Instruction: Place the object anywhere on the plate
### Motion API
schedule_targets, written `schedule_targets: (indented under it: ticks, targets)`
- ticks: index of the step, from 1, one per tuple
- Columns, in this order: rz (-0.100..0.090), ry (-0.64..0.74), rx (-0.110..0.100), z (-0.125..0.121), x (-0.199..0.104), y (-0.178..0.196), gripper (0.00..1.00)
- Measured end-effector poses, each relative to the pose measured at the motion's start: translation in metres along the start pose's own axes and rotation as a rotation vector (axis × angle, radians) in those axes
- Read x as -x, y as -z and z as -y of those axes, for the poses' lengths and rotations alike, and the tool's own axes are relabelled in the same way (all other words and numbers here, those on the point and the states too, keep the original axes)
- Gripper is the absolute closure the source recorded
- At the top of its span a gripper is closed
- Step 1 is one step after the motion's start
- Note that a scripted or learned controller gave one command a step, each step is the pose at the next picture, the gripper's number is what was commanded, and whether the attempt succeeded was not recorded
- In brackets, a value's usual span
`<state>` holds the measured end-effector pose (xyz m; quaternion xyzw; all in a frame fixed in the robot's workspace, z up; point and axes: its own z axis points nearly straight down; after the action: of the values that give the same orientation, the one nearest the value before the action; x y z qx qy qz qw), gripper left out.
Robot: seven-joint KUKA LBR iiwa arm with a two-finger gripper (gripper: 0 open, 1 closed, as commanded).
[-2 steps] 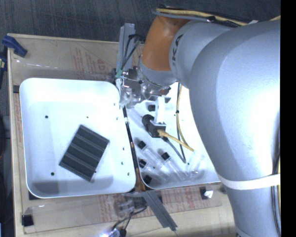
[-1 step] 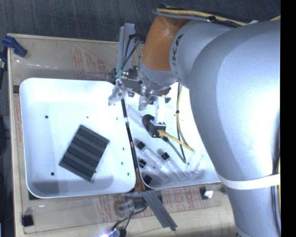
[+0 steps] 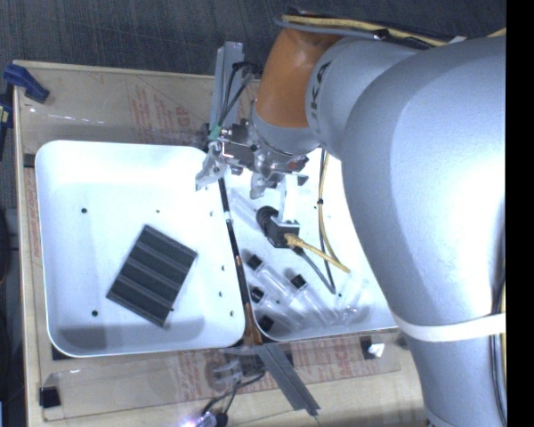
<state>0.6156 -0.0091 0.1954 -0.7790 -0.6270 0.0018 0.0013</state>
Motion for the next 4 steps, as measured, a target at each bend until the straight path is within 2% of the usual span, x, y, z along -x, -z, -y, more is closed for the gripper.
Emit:
schedule_targets:
  ticks: [1, 2, 3, 4]
  targets:
    - [0.001, -0.18, -0.003, 0.088, -0.044, -0.005, 0.0]
    - [0.002, -0.177, -0.005, 0.087, -0.044, 0.004, 1.0]
    - [0.002, -0.795, -0.006, 0.156, -0.056, -0.006, 1.0]
    - [0.002, -1.009, 0.0, 0.087, -0.109, -0.063, 1.0]
